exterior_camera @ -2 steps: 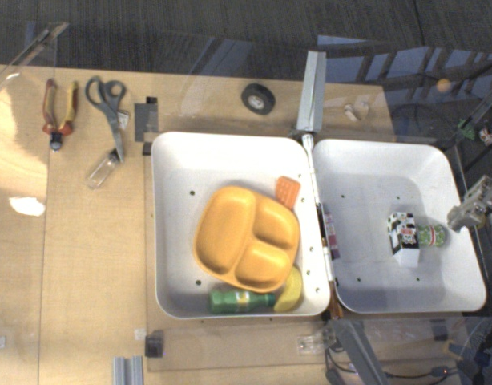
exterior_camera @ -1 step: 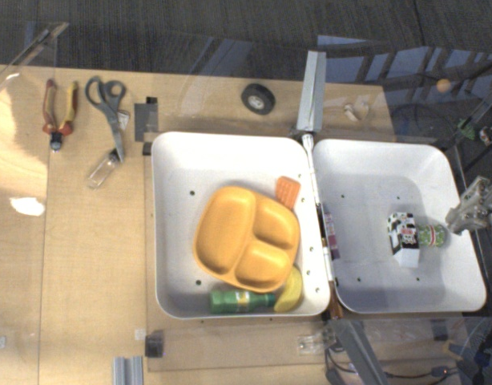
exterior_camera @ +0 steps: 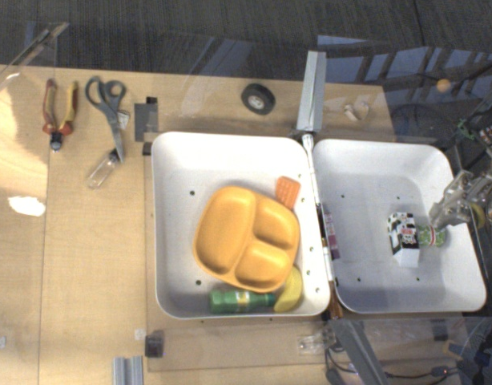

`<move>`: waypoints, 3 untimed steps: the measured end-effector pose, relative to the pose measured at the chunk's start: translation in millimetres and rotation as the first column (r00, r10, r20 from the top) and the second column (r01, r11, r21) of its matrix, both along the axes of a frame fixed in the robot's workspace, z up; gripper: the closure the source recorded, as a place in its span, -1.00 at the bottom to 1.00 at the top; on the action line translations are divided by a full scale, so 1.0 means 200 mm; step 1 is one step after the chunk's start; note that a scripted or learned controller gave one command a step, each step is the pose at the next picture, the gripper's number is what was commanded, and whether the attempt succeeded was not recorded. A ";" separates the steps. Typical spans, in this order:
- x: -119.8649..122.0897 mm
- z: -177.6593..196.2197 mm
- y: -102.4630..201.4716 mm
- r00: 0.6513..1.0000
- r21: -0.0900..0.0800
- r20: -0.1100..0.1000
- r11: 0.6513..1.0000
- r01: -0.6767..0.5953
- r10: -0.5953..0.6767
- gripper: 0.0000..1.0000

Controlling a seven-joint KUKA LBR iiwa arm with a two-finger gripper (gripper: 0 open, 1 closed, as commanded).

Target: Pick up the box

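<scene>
Camera view, single fixed overhead at a slant: bench (exterior_camera: 78, 295) of light wood carrying two shallow white bins side by side.

Right bin (exterior_camera: 366, 167): the box (exterior_camera: 404, 236) sits on the floor right of centre — small, white, with dark and red printed graphics on its upper face. Just beside its right edge lies a small green item (exterior_camera: 433, 237), apparently touching the box; too small to identify.

Gripper (exterior_camera: 445, 224): reaches in from the right edge, metallic grey, low over the right bin's right side. Its tip is at the green item and close to the box's right side. Cannot tell whether the fingers are apart or together; nothing is visibly clamped between them, and the box rests on the bin floor.

Left bin (exterior_camera: 170, 183): a large yellow sectioned tray (exterior_camera: 248, 237) occupies the middle, tilted slightly. An orange ridged piece (exterior_camera: 288, 189) pokes out at the tray's upper right corner. A green bottle (exterior_camera: 242, 299) lies on its side along the near wall, below the tray, with a yellow banana-like object (exterior_camera: 291, 291) just to its right, partly under the tray's edge.

Bench, outside the bins — pliers with red handles (exterior_camera: 58, 111) at far left, scissors (exterior_camera: 110, 107) beside them, a roll of black tape (exterior_camera: 258, 98) above the left bin, and a grey metal bar (exterior_camera: 312, 91) standing at the seam between the bins. A white scrap (exterior_camera: 26, 206) lies on the left of the bench.
</scene>
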State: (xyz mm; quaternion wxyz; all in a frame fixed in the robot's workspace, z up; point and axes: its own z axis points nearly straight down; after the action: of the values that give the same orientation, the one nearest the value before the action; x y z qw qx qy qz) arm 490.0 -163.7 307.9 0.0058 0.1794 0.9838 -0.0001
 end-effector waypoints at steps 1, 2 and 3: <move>0.11 0.07 0.26 1.000 0.001 -0.001 1.000 -0.007 0.007 1.00; 0.02 -0.10 0.24 0.977 -0.001 -0.002 0.977 -0.215 0.215 1.00; 0.35 -0.11 0.54 0.920 -0.001 -0.001 0.920 -0.391 0.391 1.00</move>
State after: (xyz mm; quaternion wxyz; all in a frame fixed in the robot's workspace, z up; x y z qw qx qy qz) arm 560.5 -56.6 286.8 0.0052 -0.0204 0.9998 0.0004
